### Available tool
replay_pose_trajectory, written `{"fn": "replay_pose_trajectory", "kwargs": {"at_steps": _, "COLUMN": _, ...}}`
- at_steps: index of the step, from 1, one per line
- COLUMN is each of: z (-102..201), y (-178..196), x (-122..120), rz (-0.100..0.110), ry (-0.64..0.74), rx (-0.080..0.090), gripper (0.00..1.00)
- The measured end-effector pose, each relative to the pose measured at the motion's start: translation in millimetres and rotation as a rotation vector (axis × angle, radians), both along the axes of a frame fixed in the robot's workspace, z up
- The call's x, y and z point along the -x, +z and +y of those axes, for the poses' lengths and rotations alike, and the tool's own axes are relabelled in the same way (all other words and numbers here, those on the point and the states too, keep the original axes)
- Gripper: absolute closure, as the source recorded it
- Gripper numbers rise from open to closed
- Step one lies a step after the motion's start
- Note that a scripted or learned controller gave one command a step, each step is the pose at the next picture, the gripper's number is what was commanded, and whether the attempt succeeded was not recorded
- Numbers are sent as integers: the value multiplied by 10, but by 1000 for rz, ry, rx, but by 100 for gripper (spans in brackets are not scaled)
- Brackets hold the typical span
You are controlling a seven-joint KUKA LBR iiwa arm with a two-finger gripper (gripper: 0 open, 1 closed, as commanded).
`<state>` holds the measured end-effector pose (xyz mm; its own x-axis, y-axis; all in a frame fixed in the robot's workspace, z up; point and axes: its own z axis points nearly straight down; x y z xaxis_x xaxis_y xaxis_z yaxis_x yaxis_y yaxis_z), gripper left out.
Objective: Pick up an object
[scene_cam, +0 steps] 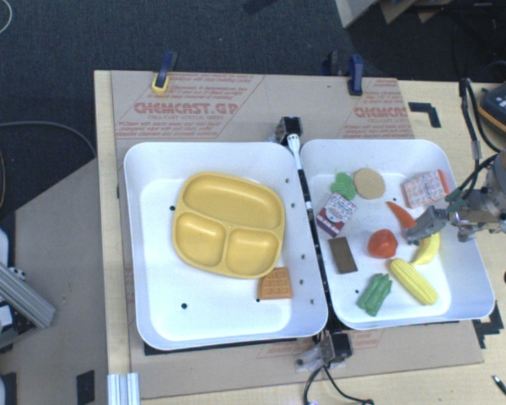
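1. From the overhead camera I see the counter point(236, 99) carrying two shallow white bins side by side: the left bin point(152, 243) and the right bin point(464, 285).
2. In the left bin a yellow divided plate point(229, 224) lies near the middle, and a small waffle-like orange square point(276, 285) lies just beside its lower right corner.
3. The right bin holds the loose pieces I can choose from: a green leafy piece point(345, 184) and a tan round disc point(370, 183) near the top, and a pink-and-white packet point(425, 189) toward the top right.
4. Lower down I see a small red-and-white carton point(336, 213), a brown bar point(342, 255), a red tomato point(383, 243), an orange carrot-like piece point(401, 214), a yellow corn cob point(414, 281) and a green pickle-like piece point(374, 294).
5. A yellow banana point(428, 248) lies between the tomato and the corn, partly under the arm's tip.
6. The arm comes in from the right, and the gripper point(430, 224) hangs over the right side of the right bin, just above the banana and close beside the carrot-like piece.
7. I cannot tell how the jaws stand; the grey tip is too blurred and small, and I see nothing clearly between them.
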<state>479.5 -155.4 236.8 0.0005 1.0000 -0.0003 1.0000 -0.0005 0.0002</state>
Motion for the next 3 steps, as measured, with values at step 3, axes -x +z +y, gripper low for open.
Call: {"fn": "replay_pose_trajectory", "kwargs": {"at_steps": 3, "z": -80, "y": -1461, "x": -6, "rz": 7, "ry": 0, "rx": -4, "gripper": 0}}
